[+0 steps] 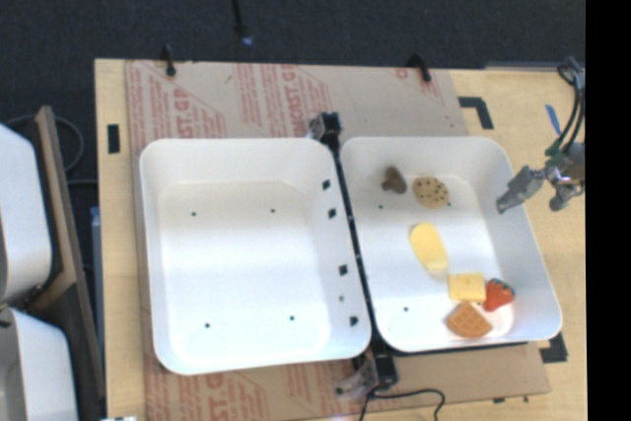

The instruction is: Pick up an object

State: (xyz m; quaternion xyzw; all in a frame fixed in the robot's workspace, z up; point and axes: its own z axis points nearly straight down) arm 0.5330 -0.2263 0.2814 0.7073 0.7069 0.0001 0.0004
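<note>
We see red print on the cardboard sheet (266, 99) under the two bins, too blurred to read. The gripper (538, 189) hangs at the right bin's (532, 242) right rim, fingers spread apart, gripping nothing. In that bin lie a brown lump (393, 179), a cookie (430, 191), a yellow piece (428, 245), a yellow block (467, 287), a red piece (500, 295) and a waffle (469, 320).

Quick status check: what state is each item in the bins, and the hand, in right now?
Brown lump: lying loose, right bin.
Cookie: flat, beside the lump.
Yellow piece: lying mid-bin.
Yellow block: touching the red piece.
Waffle: flat, near corner.
Hand: at the right bin's rim, holding nothing.
</note>
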